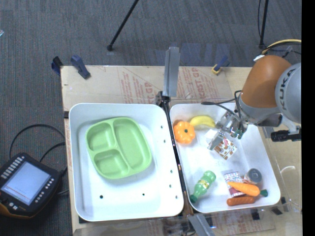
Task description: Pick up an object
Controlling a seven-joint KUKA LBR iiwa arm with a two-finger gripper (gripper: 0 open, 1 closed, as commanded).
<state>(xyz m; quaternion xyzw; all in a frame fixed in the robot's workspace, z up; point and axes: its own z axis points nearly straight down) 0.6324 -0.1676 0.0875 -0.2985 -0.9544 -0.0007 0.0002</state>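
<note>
In the upper middle of the right bin [263,151], my gripper [224,134] hangs low, directly over a small printed carton [225,149]. The carton's top edge meets the gripper's tip, and contact cannot be judged. An orange pumpkin [184,132] and a yellow banana [202,121] lie just left of the gripper. Toward the front of the bin are a green bottle [202,185], a carrot [244,188], a red sausage [240,200], a small grey can [254,175] and a snack packet [231,175].
The left bin [78,181] holds a green divided tray [118,146]. A grey upright post [171,75] stands at the back between the bins. A teach pendant [24,183] lies on the floor at left. The arm's orange band [263,82] looms over the right bin's back corner.
</note>
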